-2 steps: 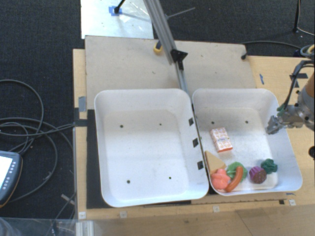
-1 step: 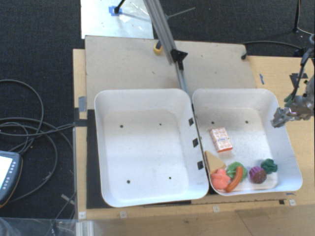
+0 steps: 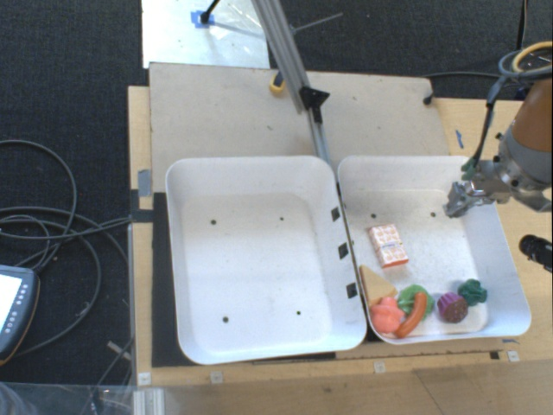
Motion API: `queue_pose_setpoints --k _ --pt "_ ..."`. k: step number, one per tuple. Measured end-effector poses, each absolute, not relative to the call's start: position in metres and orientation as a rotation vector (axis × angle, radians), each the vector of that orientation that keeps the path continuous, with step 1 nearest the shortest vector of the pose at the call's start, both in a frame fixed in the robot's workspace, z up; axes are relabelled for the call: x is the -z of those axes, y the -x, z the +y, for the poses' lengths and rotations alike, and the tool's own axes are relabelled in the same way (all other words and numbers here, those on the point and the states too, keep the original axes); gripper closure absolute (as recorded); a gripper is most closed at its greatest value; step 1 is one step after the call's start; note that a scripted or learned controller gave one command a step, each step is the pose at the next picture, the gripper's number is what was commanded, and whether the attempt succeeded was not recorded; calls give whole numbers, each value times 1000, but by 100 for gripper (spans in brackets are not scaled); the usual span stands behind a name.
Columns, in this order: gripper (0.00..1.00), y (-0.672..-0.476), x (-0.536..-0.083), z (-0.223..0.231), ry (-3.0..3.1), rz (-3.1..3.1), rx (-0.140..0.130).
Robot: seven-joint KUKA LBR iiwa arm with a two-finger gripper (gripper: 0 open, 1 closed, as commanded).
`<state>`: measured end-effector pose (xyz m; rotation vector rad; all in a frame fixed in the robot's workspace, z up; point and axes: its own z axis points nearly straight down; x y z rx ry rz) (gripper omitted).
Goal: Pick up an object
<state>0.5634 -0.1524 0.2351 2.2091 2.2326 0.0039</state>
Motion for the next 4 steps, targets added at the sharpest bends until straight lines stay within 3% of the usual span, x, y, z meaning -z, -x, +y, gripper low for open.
queue_pose_setpoints --k 2,3,4 --pt "100 -593 -240 -69 -2208 2232 -6" --pt "100 -617 -240 -11 -2208 2234 -7" --pt "100 -627 -240 50 -2208 2234 -6"
